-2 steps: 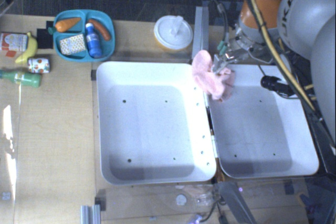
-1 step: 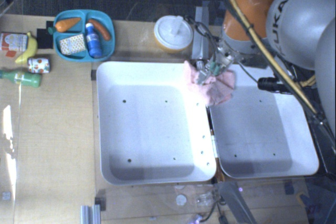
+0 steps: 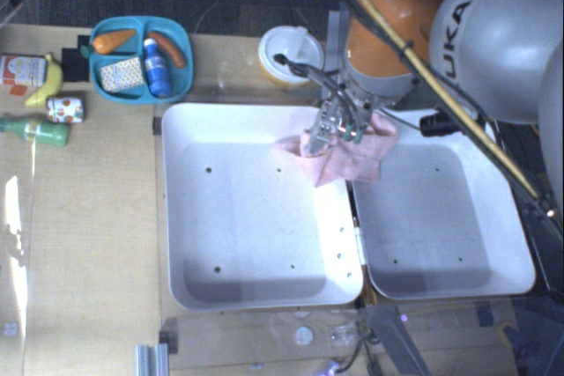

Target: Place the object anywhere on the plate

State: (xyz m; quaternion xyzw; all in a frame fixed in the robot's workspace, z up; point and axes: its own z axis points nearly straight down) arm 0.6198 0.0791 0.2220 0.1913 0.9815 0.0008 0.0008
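I see my gripper (image 3: pixel 339 129) pinched shut on a crumpled pink cloth (image 3: pixel 348 156) that drapes over the seam between the left bin (image 3: pixel 256 277) and right bin (image 3: pixel 458 277), with the blue divided plate (image 3: pixel 181 70) off at ten o'clock and a yellow-rimmed cup (image 3: pixel 286 57) between them.

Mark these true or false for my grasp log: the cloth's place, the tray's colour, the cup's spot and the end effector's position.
1. The pink cloth drapes over the rims where the two bins meet. True.
2. The divided tray is red. False: it is blue and holds toy food.
3. The end effector is right at the cloth. True.
4. The cloth lies flat in the middle of the right bin. False: it hangs bunched at the far edge.
5. A yellow-rimmed cup stands behind the left bin. True.
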